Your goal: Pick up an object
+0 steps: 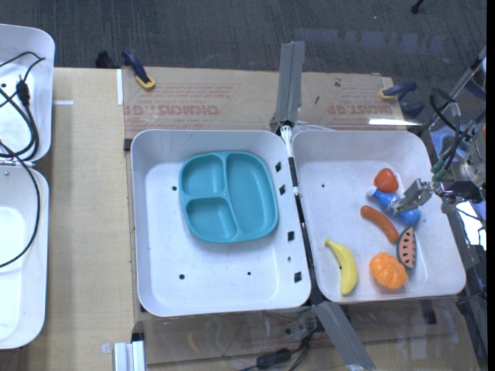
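Gripper point(412, 198) low in the right bin point(340, 161), right over the blue toy point(387, 202) — whether it's parted or closed, can't tell. Sausage point(380, 222) just beside, tomato point(386, 180) behind, watermelon slice point(407, 247), orange point(388, 271), banana point(344, 265) nearer. Teal plate point(229, 195) sits in the left bin point(155, 230) on the wooden table point(89, 207).
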`<action>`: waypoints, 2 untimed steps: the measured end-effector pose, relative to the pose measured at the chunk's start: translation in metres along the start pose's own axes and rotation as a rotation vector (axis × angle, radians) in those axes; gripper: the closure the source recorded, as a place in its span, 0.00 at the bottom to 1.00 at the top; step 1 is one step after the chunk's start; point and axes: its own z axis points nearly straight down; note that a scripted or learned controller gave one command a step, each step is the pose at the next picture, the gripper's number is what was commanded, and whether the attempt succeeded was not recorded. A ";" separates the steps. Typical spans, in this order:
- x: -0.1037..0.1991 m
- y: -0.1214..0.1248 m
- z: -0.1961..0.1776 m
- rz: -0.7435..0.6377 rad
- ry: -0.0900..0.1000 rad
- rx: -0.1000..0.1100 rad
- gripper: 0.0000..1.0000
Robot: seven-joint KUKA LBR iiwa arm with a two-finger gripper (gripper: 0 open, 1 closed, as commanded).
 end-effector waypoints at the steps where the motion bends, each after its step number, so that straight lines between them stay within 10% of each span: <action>1: -0.001 0.001 -0.008 0.001 -0.001 0.002 1.00; 2: -0.028 0.001 -0.005 0.002 0.000 -0.001 1.00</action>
